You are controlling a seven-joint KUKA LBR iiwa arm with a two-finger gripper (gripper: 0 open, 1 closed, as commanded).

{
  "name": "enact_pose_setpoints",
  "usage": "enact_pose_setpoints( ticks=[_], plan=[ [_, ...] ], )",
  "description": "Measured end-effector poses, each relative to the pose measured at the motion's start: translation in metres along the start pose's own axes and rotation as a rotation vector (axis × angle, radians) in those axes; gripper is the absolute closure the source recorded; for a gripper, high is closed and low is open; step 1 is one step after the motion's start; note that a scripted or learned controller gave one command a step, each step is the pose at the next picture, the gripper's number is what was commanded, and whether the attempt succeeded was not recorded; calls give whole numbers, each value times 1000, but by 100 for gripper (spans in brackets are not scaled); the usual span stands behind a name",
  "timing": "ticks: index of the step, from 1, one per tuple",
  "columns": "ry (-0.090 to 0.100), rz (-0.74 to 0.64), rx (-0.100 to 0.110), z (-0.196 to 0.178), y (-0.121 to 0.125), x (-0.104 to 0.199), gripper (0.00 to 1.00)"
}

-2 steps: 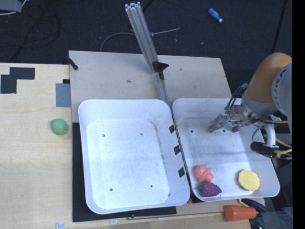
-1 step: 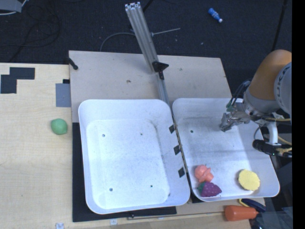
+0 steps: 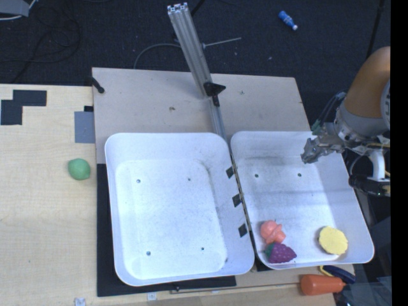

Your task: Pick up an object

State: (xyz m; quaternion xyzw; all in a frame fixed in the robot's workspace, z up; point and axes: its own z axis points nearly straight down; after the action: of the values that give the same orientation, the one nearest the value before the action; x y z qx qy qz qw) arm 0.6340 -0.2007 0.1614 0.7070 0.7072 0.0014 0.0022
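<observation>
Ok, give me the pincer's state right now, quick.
Pincer: over the far part of the right bin, nothing seen in it; open or closed cannot be told.

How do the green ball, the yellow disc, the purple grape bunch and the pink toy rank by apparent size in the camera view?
Largest to smallest, as they look:
1. Yellow disc and purple grape bunch, too close to separate.
2. Pink toy and green ball, also about alike.
All differences are slight, so the order is tentative.
</observation>
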Motion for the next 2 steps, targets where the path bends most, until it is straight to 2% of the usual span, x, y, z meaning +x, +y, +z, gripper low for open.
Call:
enact_pose_setpoints(
  ticks=[2],
  plan=[
    [0,1,1,-86,-2,-7,100]
  ],
)
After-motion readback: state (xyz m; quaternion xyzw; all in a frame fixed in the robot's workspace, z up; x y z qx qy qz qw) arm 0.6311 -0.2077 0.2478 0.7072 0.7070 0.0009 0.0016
